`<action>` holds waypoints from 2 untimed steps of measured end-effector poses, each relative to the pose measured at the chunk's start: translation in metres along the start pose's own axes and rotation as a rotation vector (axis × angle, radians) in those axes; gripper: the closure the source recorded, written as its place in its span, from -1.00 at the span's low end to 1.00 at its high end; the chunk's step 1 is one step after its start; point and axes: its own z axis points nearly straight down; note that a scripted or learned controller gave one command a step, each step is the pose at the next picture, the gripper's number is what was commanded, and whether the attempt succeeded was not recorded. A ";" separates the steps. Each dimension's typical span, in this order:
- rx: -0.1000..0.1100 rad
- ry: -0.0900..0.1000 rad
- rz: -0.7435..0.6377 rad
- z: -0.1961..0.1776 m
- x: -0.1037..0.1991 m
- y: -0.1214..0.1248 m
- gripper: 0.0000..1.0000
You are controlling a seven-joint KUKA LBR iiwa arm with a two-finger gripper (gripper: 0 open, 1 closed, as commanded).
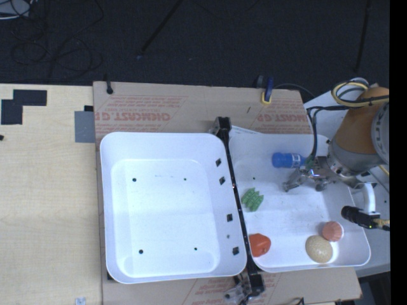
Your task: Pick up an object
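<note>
The blue bottle (287, 160) lay on its side in the upper part of the right bin (286, 262), its long axis running nearly level across the view, with a paler end pointing right toward me. My gripper (299, 182) hung just below and slightly right of it, close beside but, as far as I could see, not around it. My arm (356, 138) came in from the right edge, the orange band bulging above the wrist and the grey metal of the wrist sloping down and to the left over the bin's right side, with cables looping behind it. Whether my fingers stood apart or together I could not tell; the metal parts at my tip were too tangled and small in the view to read, and nothing showed plainly between them. Farther out in the same bin, a green leafy object (252, 199) sat near the divider, well left of my tip. A red object (259, 244) rested at the bin's lower left by the dividing edge. In the lower right corner a cream ball (319, 249) and a pink ball (332, 231) lay touching or nearly so. The left bin (127, 148) sat just beside, sharing the black-clipped edge.
</note>
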 end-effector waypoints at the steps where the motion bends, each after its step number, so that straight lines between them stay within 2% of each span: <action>1: -0.015 -0.004 -0.003 -0.061 -0.001 0.052 -1.00; 2: -0.006 -0.003 -0.004 -0.068 -0.001 0.049 1.00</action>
